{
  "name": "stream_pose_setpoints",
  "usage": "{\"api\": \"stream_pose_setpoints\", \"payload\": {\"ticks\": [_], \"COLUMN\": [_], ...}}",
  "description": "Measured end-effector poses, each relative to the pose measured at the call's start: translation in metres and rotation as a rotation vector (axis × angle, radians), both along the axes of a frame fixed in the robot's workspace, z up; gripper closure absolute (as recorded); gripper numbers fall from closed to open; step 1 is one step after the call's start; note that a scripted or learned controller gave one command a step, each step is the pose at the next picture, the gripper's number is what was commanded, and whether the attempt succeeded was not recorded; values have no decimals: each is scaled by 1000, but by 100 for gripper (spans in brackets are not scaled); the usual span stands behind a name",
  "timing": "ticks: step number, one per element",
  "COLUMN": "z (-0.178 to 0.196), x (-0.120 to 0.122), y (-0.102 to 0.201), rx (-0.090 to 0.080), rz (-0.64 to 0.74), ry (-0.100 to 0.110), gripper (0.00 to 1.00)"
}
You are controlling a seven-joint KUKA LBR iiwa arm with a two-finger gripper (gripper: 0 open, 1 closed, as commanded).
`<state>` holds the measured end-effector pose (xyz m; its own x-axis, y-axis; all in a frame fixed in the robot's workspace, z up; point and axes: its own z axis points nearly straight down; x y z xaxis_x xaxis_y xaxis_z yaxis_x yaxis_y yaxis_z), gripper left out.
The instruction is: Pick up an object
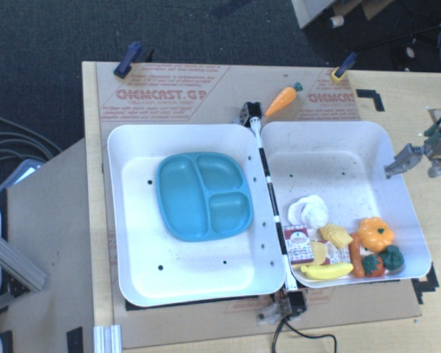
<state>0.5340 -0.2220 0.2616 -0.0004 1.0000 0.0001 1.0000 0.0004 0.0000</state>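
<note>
Banana (325, 271) right bin front | blue plate (204, 195) left bin | jaws (415, 158) right rim

Two bins sit side by side on the bench (206, 87). A divided plate (204, 195) lies in the middle of the left bin (132, 271). In the right bin (338, 142), toy foods crowd the near edge: banana (325, 271), corn (336, 234), pumpkin (375, 234), small box (299, 244). A toy carrot (281, 101) lies on the bench behind the bins.
</note>
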Motion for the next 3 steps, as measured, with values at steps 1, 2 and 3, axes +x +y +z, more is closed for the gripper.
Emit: {"api": "stream_pose_setpoints", "payload": {"ticks": [1,2,3], "z": [-90,-177,-168], "x": [-21,-54,-54], "y": [-2,3,2], "rx": [1,9,7], "rz": [-1,4,3], "ry": [2,1,1], "gripper": [0,0,100]}}
